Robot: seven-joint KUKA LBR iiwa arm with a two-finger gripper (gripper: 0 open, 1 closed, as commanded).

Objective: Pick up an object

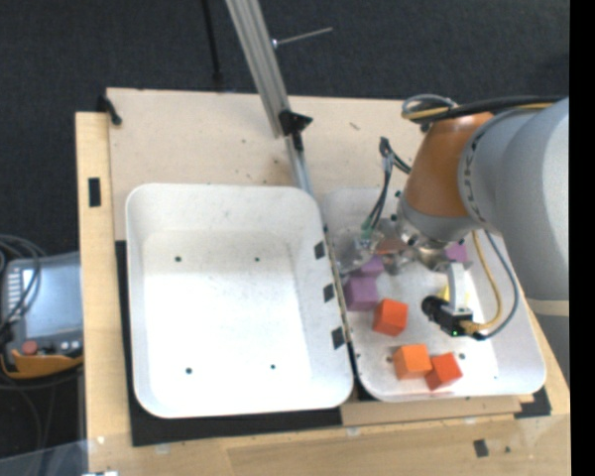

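The gripper (377,253) is low in the right bin (516,365), at its left wall; I cannot tell its state. A purple block (361,289) lies just under it, seemingly touching. Three orange blocks (391,316) (411,361) (444,370) lie nearer the front, apart from it.

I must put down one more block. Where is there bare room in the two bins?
The left bin has bare floor from wall to wall. The right bin is crowded: purple block, orange blocks, and the tool.

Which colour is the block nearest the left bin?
Purple, seen in the camera view.
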